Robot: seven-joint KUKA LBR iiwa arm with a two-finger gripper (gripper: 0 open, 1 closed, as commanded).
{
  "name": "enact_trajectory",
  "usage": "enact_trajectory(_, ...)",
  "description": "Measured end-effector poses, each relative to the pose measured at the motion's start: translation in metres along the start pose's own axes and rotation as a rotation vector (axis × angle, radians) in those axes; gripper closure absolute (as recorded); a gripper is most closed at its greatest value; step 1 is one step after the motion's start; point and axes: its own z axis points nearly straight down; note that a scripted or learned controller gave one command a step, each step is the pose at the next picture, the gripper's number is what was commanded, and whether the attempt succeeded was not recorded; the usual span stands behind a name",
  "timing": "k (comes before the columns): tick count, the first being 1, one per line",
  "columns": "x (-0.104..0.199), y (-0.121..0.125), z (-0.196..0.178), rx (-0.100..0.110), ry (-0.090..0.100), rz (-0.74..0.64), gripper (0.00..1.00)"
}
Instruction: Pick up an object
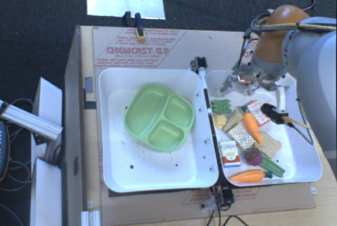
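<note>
The right bin [310, 167] holds several toy foods. Among them are an orange carrot [251, 126], a second carrot [247, 176] at the near edge, a green leafy piece [221, 106], a checkered cracker [240, 136], a small red and white carton [229, 153], a purple piece [253, 155] and a slice of toast [269, 145]. My gripper [237, 82] hangs over the far left part of this bin, just beyond the green leafy piece. I see nothing held in it.
The left bin [121, 167] holds a light green divided plate [159, 116]. A raised divider [208, 114] separates the two bins. A long green piece [272, 167] lies near the right bin's front. A red and white packet [258, 110] sits by the carrot.
</note>
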Motion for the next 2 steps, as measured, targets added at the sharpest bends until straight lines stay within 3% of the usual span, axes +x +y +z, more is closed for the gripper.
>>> enact_trajectory(1, 0.009, -0.019, 0.001, 0.002, 0.000, 0.000, 0.00)
enact_trajectory(2, 0.015, 0.000, 0.000, 0.001, 0.001, -0.002, 0.00)
